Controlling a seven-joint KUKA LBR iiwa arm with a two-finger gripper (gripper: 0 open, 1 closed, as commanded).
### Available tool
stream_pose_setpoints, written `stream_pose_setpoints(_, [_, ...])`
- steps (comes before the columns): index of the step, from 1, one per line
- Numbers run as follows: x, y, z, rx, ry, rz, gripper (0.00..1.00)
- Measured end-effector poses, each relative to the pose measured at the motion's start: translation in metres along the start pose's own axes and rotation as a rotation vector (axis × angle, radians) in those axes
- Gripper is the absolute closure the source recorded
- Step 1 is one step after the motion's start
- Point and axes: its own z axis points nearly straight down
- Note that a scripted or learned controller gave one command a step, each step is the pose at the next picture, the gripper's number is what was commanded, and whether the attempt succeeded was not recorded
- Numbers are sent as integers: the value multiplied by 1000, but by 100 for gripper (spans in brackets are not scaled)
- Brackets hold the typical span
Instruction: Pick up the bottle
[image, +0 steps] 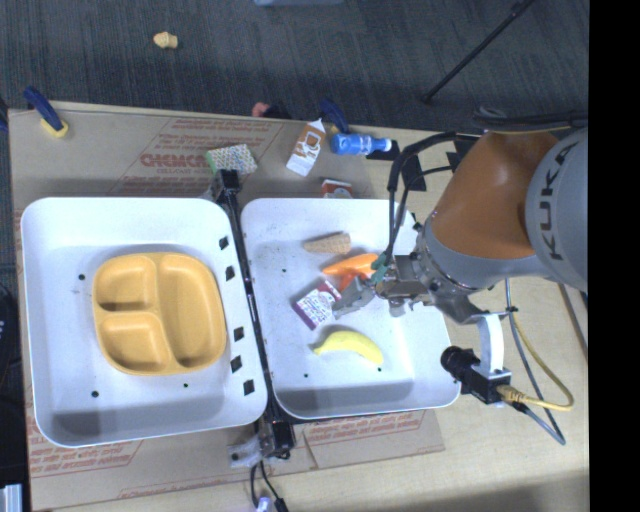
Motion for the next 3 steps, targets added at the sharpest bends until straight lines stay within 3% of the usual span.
stream_pose_setpoints(1, [0,0,-10,3,0,-5,100])
stream_pose_setpoints(2, [-30,-6,69,1,0,206,100])
stream_pose_setpoints(3, [-64,-4,67,-2,0,213,100])
